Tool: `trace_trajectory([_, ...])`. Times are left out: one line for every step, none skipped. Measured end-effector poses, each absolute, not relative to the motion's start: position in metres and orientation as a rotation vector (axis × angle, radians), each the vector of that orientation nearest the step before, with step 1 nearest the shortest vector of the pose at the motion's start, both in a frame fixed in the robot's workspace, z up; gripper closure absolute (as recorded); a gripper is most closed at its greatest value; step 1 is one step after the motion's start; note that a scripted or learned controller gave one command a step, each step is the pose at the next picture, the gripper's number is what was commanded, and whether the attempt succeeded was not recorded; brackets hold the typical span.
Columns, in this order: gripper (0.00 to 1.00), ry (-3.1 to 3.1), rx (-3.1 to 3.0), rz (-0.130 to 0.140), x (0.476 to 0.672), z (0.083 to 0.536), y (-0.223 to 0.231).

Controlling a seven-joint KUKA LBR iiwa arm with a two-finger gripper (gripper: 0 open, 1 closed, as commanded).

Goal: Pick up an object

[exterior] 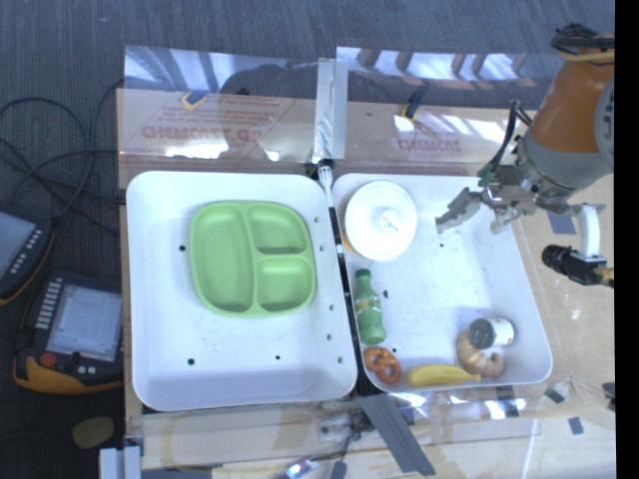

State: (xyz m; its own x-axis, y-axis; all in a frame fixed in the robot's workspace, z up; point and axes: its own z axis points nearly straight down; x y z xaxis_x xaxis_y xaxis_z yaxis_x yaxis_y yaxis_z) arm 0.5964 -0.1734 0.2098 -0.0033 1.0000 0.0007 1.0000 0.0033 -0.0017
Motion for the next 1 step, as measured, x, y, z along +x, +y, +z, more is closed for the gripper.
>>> trace_trajectory([0.0, -2.202, -2.241, 0.005, 0.6179, 0.1191, -0.1439])
